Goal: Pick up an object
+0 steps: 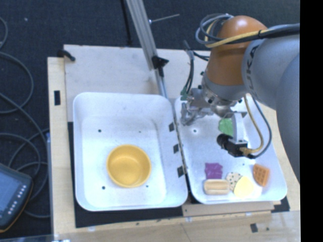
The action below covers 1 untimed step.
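My gripper [188,116] hangs over the far left corner of the right bin [202,145], close to its floor, with nothing visibly in it. A green object [226,126] lies just to its right, partly hidden by the wrist. Along the bin's near edge lie a purple piece [213,170], a tan bread roll [216,187], a speckled cream piece [233,179], a pale yellow piece [245,187] and an orange waffle-like piece [261,174]. A yellow bowl [128,165] stands in the left bin [96,115].
A slanted aluminium post [146,39] rises behind the bins, close to the gripper's left. The divider between the bins [177,145] runs right beside the gripper. A black connector with a yellow cable [231,145] hangs from the wrist over the right bin.
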Motion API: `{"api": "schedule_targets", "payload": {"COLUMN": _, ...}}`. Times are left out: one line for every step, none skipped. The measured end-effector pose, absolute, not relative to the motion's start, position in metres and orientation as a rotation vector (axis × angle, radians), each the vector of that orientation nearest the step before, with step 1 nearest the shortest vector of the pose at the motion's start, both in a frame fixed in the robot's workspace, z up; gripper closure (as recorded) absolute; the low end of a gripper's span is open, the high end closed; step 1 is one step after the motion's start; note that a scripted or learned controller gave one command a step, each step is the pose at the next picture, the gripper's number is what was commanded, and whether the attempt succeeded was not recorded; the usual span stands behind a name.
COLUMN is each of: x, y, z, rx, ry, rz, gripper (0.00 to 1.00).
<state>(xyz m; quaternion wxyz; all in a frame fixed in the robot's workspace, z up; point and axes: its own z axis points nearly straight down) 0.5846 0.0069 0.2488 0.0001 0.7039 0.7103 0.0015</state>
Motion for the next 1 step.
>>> {"api": "schedule_targets", "payload": {"x": 0.5928, "y": 0.0618, "z": 0.2363, "rx": 2.213, "ry": 2.230, "rz": 0.001, "gripper": 1.00}}
